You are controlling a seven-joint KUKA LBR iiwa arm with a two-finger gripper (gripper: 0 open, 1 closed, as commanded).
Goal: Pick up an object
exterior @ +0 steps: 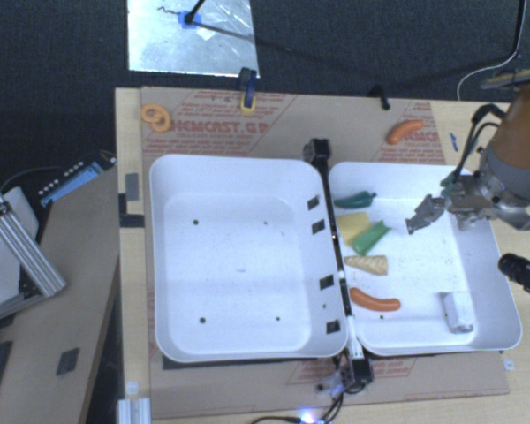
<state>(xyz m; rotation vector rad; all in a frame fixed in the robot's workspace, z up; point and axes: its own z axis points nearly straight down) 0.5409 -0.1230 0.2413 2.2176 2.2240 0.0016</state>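
My gripper (421,215) hangs over the middle of the right bin (495,281), coming in from the right on the grey arm. Nothing shows in it. Left of it, in the same bin, lie a dark green pepper (353,200), a yellow piece (352,228) and a light green piece (374,235) touching each other. A beige wedge (368,265) lies below those. Nearer the front edge rests an orange-red sausage (375,301). A pale grey block (456,312) sits in the bin's front right corner.
The left bin (238,254) stands beside the right one, with black clips (322,228) along the shared rim. On the cardboard behind the bins lie an orange sausage (404,132), a pretzel (155,117) and a yellow-blue clamp (247,91).
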